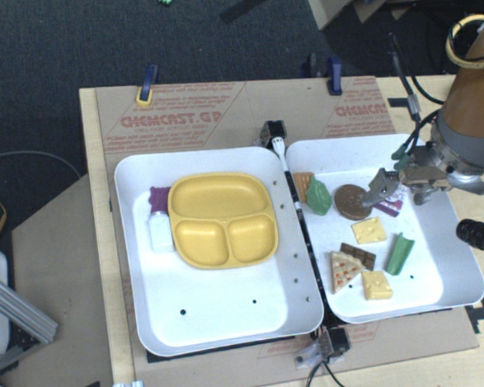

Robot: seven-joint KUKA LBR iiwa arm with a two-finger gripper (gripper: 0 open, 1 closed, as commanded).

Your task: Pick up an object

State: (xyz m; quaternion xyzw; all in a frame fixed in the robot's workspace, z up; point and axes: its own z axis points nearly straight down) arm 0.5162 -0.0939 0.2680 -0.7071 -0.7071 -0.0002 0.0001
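Toy food in the right bin [447, 294], tool just above it

The brown round cookie [351, 200] lies just left of the tool [384, 188] — the yellow cheese square [369, 231] sits below it. The arm [468, 123] leans in from the right, low over the bin — I cannot tell if the tool is open or closed.

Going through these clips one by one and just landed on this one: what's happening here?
A KUKA arm reaches in from the right, its gripper low over the right bin, beside the brown round piece. Nothing visibly sits between its fingers. Small toy foods lie around it: a green leafy piece, cheese blocks, a pizza slice and a green stick. The left bin holds a yellow divided plate.
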